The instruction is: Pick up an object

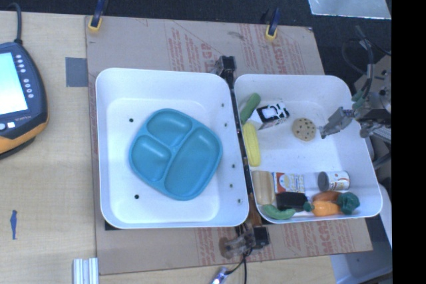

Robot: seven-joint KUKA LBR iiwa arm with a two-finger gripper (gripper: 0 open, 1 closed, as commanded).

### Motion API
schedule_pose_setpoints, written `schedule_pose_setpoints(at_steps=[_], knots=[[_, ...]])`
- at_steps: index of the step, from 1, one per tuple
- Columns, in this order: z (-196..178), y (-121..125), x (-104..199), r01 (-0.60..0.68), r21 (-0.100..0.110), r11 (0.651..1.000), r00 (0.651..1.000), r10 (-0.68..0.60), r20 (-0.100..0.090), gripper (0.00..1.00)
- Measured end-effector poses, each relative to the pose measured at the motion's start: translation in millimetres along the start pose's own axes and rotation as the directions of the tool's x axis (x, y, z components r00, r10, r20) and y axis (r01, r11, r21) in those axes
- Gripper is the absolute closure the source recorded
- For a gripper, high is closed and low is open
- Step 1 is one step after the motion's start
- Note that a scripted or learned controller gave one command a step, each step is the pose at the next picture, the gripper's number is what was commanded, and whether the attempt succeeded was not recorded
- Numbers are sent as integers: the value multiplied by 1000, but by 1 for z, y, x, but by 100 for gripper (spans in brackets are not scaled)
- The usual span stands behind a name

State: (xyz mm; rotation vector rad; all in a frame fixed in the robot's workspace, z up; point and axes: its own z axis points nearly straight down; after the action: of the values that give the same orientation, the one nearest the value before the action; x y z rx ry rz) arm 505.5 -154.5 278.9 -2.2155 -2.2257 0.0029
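While hanging over the right side of the right shallow white plastic bin (333, 84), holds nothing visible: grey two-finger gripper (331, 128). Cannot tell whether open or shut. Touches no toy. Just left of it, round flat tan cookie with dots (305, 129). Farther left, black-and-white toy car (272, 114), long bumpy yellow corn cob (251, 143), smooth green pickle (249, 107). Along the near wall, small shiny can (333, 181), orange pepper (325, 205), bumpy green broccoli (348, 201). Left bin (106, 143) carries smooth blue three-part plastic plate (176, 153).
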Motion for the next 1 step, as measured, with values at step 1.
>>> schedule_pose_setpoints(at_steps=[1], knots=[[88, 53, 68, 2, 3, 1000, 1000, -2, 0, 0]])
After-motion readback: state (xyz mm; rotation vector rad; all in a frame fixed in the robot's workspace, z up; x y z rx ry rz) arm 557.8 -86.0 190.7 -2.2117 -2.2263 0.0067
